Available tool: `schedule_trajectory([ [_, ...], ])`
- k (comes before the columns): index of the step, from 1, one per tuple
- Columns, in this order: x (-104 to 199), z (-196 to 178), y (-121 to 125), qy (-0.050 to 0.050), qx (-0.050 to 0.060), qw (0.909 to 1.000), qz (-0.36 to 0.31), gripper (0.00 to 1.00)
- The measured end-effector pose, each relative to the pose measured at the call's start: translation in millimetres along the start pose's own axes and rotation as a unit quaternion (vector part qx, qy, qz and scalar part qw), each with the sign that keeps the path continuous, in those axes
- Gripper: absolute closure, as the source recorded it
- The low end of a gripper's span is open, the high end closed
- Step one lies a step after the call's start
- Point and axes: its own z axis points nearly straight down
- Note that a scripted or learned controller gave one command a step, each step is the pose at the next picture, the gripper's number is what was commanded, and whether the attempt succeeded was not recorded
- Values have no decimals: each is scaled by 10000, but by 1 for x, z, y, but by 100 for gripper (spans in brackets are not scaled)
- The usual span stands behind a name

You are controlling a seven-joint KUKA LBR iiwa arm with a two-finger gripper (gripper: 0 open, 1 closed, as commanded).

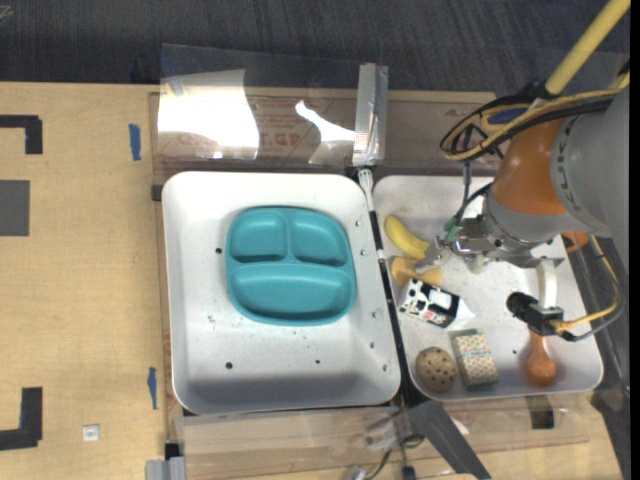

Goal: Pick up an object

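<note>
Two shallow white bins side by side. Left bin (190, 298): one teal divided plate (290, 265), lying flat at its middle. Right bin (590, 363): banana (404, 236) against the shared wall; black-and-white printed item (430, 303) just below it; round speckled brown object (434, 367) and patterned block (474, 357) near the front edge; small orange object (541, 364) at the front right.

Gripper (452, 245): low over the right bin, just right of the banana, nothing seen between its fingers; their spread cannot be told.

Handling note: the banana is judged the likeliest pick. It lies near the wall, so the fingers should straddle its short axis, clear of the rim.
</note>
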Motion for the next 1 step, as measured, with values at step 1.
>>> schedule_trajectory([
  [1,2,-11,2,3,-29,10000,-16,100],
])
